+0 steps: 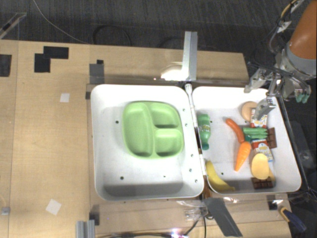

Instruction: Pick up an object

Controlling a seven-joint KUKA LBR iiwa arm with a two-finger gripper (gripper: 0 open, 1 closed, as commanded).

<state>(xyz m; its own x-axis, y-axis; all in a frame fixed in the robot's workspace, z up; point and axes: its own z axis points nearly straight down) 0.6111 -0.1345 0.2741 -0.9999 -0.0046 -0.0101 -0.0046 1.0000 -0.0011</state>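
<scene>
My gripper (264,108) hangs over the far right part of the right bin (292,182), beside a beige round object (247,111). Below it lie a red chili (234,129), a green item (255,133), an orange carrot (242,155) and a brown chocolate bar (271,137). A yellow lemon-like fruit (260,166) sits near the front right. A green bottle (203,130) lies along the bin's left wall, and a banana (217,178) rests in the front left corner. Nothing shows as held.
The left bin (109,182) holds a green divided plate (151,129). A metal post (190,56) stands behind the wall between the two bins. The arm's orange band (303,38) is at the upper right, with cables around it.
</scene>
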